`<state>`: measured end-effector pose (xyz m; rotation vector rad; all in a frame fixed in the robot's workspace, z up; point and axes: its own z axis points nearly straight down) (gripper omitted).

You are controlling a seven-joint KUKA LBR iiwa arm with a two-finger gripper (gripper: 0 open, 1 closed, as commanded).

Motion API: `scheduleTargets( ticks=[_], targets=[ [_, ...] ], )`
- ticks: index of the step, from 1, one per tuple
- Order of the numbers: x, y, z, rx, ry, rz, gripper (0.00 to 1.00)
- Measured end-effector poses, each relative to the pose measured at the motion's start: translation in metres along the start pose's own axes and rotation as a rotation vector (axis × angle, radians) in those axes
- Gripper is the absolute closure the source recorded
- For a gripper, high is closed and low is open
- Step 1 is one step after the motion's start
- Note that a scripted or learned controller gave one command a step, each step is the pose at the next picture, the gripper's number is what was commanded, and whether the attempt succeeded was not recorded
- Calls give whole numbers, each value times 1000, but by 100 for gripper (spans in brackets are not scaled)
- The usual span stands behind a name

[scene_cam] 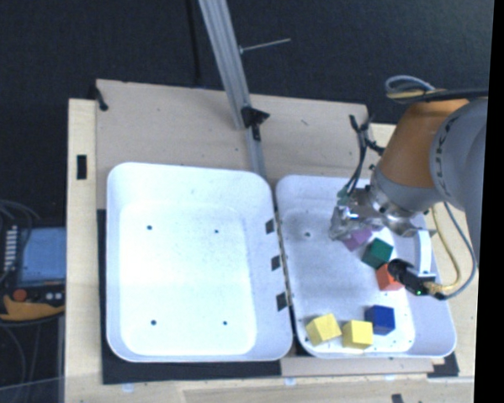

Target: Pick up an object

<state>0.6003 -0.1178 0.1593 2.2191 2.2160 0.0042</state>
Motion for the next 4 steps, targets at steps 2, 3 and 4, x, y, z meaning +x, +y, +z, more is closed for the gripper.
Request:
scheduleTargets(
  ticks=[2,3,4],
  targets=[
    [4,10,-87,0,1,-5,100],
    [61,0,-87,5,3,-9,100],
    [113,-6,-94,6,4,-9,100]
  ],
)
